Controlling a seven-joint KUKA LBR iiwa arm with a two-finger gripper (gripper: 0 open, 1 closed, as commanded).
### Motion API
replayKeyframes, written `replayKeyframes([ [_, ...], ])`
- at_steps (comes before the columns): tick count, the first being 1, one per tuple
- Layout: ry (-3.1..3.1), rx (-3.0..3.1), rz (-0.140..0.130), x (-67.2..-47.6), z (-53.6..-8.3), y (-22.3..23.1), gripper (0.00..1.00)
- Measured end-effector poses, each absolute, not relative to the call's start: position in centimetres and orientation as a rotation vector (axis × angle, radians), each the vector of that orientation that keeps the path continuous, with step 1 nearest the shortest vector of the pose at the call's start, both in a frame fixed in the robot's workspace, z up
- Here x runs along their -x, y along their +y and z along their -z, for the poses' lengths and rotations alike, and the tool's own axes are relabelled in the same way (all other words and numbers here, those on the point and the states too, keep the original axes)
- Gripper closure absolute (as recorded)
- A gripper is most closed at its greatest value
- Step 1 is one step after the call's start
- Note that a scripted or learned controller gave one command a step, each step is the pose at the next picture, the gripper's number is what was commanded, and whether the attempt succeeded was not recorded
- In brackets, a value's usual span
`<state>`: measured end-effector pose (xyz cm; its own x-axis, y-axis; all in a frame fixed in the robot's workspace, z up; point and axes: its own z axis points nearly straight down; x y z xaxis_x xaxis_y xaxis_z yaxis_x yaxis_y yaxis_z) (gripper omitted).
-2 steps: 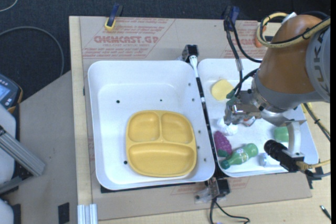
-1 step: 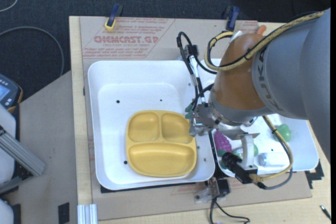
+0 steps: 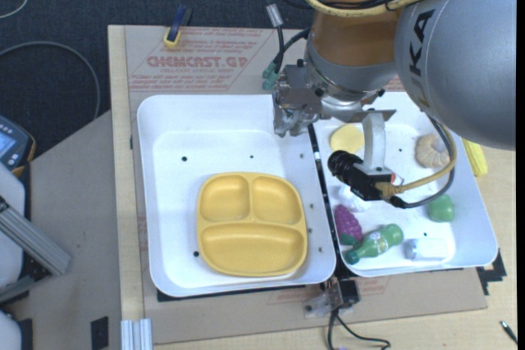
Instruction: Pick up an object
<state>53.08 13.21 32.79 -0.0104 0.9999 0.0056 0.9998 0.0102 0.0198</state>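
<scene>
One yellow 3-compartment tray point(image 3: 250, 224), L bin point(image 3: 164, 135)

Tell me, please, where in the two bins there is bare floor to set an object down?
The left bin has bare floor behind the yellow divided plate, up to its back wall, and a strip along its left wall. The right bin is crowded: purple grapes, green bottle, green ball, tan shell-like piece, with the arm above.
</scene>
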Motion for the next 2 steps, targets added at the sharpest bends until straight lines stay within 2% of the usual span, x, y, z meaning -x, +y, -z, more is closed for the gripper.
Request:
replayKeyframes([
  [1, 2.222, -2.217, -0.002, -52.77, -32.95, 12.72, 1.00],
  [2, 2.223, -2.215, -0.003, -52.79, -33.95, 12.78, 1.00],
])
